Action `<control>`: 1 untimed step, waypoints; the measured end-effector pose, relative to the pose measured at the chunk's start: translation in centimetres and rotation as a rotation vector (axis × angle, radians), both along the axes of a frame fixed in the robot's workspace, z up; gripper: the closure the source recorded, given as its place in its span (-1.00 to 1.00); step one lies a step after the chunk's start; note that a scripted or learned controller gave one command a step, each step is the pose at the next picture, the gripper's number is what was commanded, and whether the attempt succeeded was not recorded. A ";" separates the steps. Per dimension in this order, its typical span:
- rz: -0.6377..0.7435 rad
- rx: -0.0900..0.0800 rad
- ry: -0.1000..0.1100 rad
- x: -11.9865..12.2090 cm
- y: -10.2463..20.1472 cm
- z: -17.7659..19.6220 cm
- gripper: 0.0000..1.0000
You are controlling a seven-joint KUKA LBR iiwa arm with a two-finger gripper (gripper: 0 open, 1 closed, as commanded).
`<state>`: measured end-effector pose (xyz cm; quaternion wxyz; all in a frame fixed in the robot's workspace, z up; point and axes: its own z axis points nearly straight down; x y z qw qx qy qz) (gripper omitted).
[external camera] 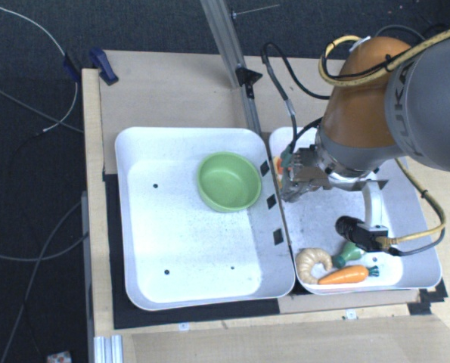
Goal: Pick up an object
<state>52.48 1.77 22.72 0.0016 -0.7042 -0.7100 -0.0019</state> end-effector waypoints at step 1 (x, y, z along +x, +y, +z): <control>-0.001 0.000 -0.001 -0.7 5.5 1.5 1.00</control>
